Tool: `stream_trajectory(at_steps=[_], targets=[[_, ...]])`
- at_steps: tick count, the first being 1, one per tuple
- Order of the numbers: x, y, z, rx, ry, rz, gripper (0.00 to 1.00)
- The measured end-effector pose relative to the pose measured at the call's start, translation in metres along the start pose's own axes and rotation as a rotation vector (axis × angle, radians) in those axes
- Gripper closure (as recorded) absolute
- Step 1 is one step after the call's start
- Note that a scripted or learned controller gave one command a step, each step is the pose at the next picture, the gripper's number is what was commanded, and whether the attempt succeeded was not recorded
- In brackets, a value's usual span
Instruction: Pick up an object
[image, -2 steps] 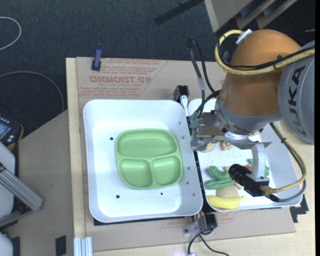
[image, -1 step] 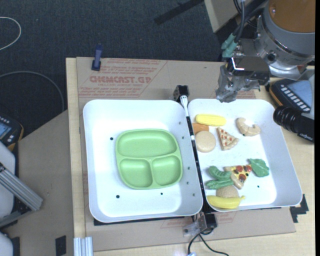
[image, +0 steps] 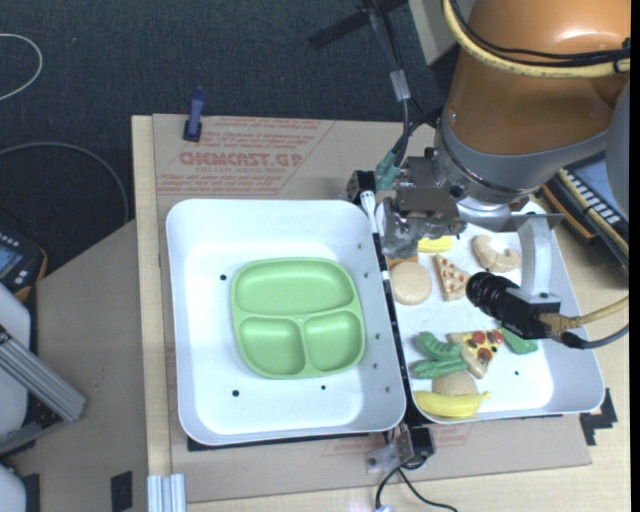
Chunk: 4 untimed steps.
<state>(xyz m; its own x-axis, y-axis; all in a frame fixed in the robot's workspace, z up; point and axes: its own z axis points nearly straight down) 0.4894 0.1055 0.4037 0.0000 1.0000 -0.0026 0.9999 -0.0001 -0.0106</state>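
My gripper (image: 404, 236) hangs low over the back left corner of the right bin (image: 583, 385), under the grey and orange arm. Just in front of it lies a round tan bun (image: 410, 284). A small yellow piece (image: 436, 244) lies right beside it, and a toy pizza slice (image: 452, 276) sits a little further right. The gripper's tips are dark and partly hidden against the bin wall. I see nothing between them.
The right bin also holds a beige piece (image: 497, 253), green leafy toys (image: 436, 354), a second pizza slice (image: 481, 349) and a banana (image: 452, 403). A black cylinder (image: 505, 304) with a cable juts over them. A green divided plate (image: 297, 316) lies in the left bin (image: 182, 300).
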Motion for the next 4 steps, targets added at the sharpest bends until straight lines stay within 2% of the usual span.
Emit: stream_trajectory(at_steps=[1,2,3,4], targets=[[-0.054,-0.011,0.099,0.002,0.000,0.007,1.00],[-0.030,-0.009,0.109,-0.006,0.003,-0.001,1.00],[-0.061,-0.005,0.186,0.000,0.001,0.005,1.00],[0.011,0.002,0.031,-0.029,0.010,-0.011,1.00]])
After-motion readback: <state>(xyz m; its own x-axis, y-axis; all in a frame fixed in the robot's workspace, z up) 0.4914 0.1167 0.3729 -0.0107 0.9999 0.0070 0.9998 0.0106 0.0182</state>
